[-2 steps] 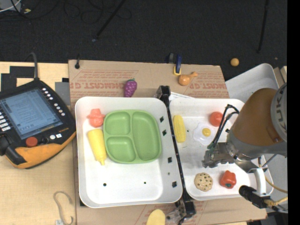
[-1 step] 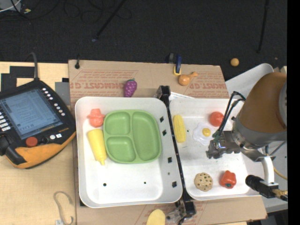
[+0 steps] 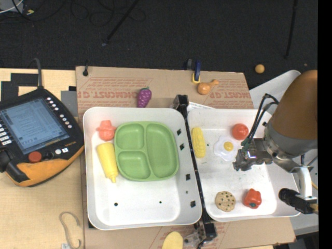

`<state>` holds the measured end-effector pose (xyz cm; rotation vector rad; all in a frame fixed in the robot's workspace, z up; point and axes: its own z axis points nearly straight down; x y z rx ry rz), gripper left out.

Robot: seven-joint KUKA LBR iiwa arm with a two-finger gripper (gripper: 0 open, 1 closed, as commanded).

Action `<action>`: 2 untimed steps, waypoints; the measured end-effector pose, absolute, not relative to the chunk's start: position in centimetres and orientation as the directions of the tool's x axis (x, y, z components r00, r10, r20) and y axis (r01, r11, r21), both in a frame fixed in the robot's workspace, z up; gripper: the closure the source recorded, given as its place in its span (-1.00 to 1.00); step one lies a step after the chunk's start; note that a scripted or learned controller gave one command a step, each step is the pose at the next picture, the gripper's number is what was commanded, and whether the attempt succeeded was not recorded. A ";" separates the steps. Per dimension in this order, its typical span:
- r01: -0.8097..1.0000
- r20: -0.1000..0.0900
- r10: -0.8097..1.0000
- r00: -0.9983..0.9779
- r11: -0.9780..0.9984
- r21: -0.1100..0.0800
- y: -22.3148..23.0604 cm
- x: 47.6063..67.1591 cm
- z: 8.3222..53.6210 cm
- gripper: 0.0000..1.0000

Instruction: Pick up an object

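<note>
Lengthwise toward the far wall, corn cob (image 3: 198, 141) in right bin (image 3: 270, 183), claw (image 3: 241, 162) beside fried egg (image 3: 226, 148), its grip unclear.

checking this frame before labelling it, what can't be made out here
- Gripper in the camera view: dark and small, so open or shut is unclear, and whether it holds anything.
- Yellow thing: cut off by the bottom edge.
- Right bin: the arm hides its far right side.
</note>
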<state>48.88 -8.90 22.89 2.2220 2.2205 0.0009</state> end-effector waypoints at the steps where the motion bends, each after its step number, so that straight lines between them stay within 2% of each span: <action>1: 1.000 0.001 1.000 -0.002 0.002 -0.001 -5.6 52.9 21.7 1.00; 2: 1.000 0.001 1.000 -0.003 0.003 0.000 -1.7 55.5 22.7 1.00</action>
